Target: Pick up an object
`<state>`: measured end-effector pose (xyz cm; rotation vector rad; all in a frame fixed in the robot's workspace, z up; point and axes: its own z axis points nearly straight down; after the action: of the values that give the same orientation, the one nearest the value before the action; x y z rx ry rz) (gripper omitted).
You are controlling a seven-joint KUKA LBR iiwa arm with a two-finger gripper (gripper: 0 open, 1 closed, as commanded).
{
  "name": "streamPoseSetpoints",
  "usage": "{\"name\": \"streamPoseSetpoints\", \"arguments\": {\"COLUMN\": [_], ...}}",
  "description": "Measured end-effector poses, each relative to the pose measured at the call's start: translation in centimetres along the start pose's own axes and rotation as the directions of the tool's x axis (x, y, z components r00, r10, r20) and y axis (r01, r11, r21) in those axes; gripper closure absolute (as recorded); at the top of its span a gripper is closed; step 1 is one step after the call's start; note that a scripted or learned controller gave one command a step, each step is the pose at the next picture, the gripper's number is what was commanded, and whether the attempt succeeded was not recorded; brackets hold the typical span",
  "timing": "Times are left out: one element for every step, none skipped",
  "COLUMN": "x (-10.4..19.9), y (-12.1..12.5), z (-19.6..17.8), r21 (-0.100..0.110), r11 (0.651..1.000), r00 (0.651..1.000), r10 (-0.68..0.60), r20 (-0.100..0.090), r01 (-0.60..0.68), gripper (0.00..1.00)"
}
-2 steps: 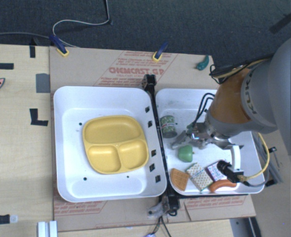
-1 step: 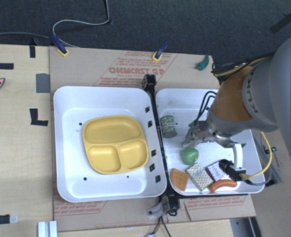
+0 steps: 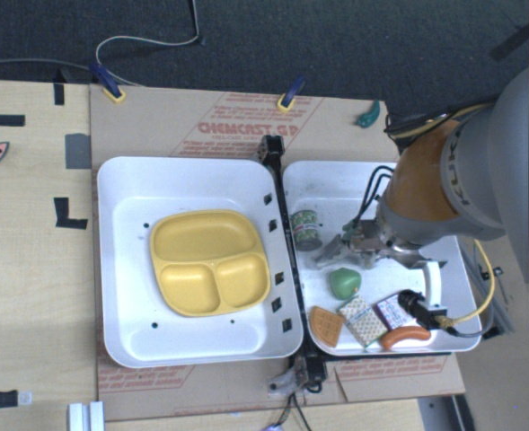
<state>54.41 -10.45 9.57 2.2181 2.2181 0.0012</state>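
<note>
One gripper (image 3: 336, 251) is down low in the right bin (image 3: 331, 182), its grey fingers (image 3: 325, 257) pointing left, and from this angle I cannot tell whether they are spread or pressed together. Nothing shows between them. Just below the tips sits a green rounded object (image 3: 343, 283), close by but apart, possibly a toy fruit. Up and to the left stands a small green-labelled can (image 3: 305, 229), near the bin's left wall. Along the front edge lie a waffle-like brown piece (image 3: 326, 326), a pale checked block (image 3: 360, 321), a small printed packet (image 3: 391, 312) and an orange sausage shape (image 3: 406, 336). Over in the left bin (image 3: 120, 241) rests a yellow divided plate (image 3: 211, 261). Both bins sit on a cardboard sheet (image 3: 183, 124).
</note>
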Motion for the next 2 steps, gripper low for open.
{"name": "streamPoseSetpoints", "arguments": {"x": [0.93,0.87], "y": [1.38,1.45], "z": [0.98,0.01], "r21": [0.003,0.000], "r11": [1.000,1.000], "r00": [1.000,1.000], "r10": [0.000,0.000], "r20": [-0.002,0.000], "r01": [0.000,0.000], "gripper": [0.00,1.00]}}
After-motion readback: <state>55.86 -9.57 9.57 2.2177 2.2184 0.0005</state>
